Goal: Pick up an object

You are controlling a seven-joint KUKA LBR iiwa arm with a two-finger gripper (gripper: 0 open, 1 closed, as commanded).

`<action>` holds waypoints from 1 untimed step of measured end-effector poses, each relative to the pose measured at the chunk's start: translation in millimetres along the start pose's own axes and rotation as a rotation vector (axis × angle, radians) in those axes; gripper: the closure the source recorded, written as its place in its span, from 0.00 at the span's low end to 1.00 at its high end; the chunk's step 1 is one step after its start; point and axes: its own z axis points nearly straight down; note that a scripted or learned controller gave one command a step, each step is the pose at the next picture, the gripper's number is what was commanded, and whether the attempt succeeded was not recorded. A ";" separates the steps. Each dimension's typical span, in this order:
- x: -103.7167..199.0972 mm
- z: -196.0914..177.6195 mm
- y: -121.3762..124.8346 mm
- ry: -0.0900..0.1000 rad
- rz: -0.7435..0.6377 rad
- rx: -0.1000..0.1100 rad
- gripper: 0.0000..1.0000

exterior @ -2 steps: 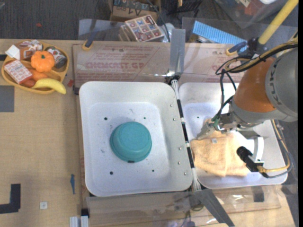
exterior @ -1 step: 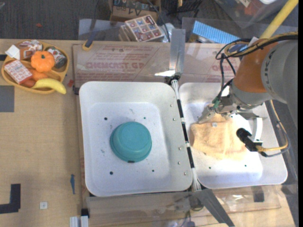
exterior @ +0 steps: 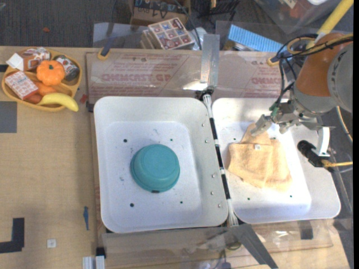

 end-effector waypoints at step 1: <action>62.2 18.3 -18.7 0.000 -0.051 -0.005 0.00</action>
